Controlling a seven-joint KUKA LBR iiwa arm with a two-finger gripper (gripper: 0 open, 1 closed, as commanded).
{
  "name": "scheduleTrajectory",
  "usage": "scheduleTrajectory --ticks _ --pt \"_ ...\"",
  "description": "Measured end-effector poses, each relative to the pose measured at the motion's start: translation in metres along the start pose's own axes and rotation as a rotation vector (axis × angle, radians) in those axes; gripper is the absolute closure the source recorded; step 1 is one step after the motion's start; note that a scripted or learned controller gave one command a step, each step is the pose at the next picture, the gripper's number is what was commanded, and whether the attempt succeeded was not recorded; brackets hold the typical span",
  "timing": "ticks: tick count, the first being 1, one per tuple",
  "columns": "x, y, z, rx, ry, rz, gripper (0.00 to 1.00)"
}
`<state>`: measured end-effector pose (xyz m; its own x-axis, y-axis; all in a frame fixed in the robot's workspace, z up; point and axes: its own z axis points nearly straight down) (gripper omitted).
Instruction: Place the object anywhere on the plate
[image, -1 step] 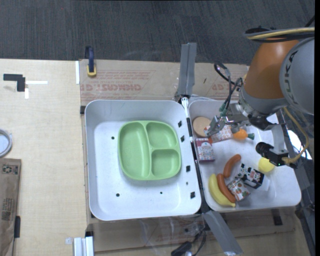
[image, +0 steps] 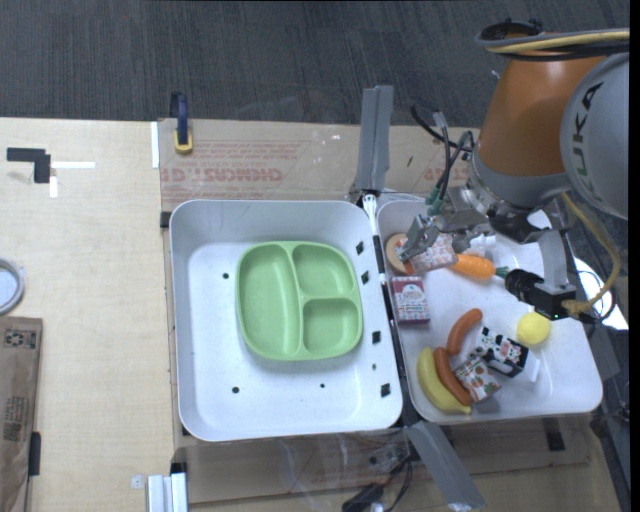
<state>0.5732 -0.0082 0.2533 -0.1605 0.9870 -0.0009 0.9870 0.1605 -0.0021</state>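
Note:
A green plate (image: 298, 300) with three compartments lies in the left white bin (image: 200, 330), with nothing on it. My gripper (image: 426, 234) hangs low over the far left corner of the right bin (image: 570, 385). It is just above a pale pink packet (image: 436, 258) and a round tan item (image: 398, 247). An orange carrot (image: 473, 266) lies right beside the packet. Whether the gripper touches either thing is hidden by its own body.
The right bin also holds a small red box (image: 409, 300), a red sausage (image: 463, 328), a banana (image: 436, 381), a yellow lemon (image: 534, 328), a black-and-white carton (image: 503, 352) and another small box (image: 476, 378). A metal divider (image: 380, 300) separates the bins.

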Motion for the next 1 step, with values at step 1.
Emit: scheduleTrajectory --ticks 1 --pt "0.0575 0.0083 0.0635 0.003 0.0 0.004 1.0"
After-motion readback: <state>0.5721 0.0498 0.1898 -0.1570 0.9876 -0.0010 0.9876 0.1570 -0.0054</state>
